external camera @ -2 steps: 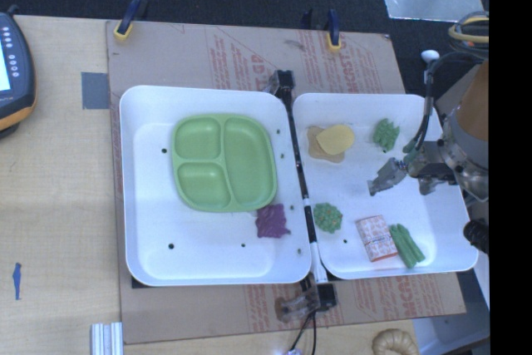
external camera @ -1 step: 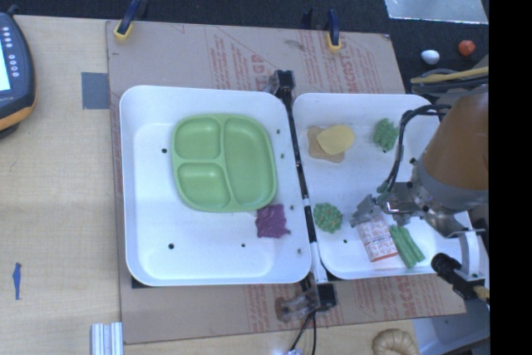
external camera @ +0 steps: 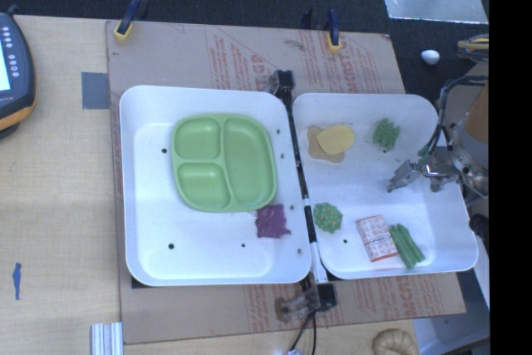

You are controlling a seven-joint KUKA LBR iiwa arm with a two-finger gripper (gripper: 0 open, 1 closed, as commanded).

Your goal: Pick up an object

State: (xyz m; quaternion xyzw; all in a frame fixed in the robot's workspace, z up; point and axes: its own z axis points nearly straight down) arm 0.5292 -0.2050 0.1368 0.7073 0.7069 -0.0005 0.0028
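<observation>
Nearest the camera, at the bottom edge of the view, a tan ring-shaped object (external camera: 395,342) lies on the surface (external camera: 58,204) just below the cardboard sheet (external camera: 241,58) that carries both bins. Left bin (external camera: 133,179) holds a green divided plate (external camera: 224,163) lying flat, with a purple item (external camera: 272,221) just beside the plate's lower right corner. Right bin (external camera: 366,266) holds a yellow disc (external camera: 336,138) resting on a tan slice (external camera: 317,145) near the upper left corner, a small green leafy piece (external camera: 386,133) to their right, a green broccoli-like piece (external camera: 327,217) close to the divider, and a red-and-white packet (external camera: 376,238) touching a long green vegetable (external camera: 406,245) near the lower right corner. The tool (external camera: 403,177) reaches in from the right over the right bin, between the leafy piece and the packet, well apart from both. Its metal fingers (external camera: 399,179) point left; whether they stand spread or pressed together cannot be told at this resolution, and nothing is seen between them. Two clamps, one yellow (external camera: 126,21) and one blue-and-yellow (external camera: 333,31), grip the cardboard's far edge. A handheld pendant (external camera: 12,66) sits at the far left.
</observation>
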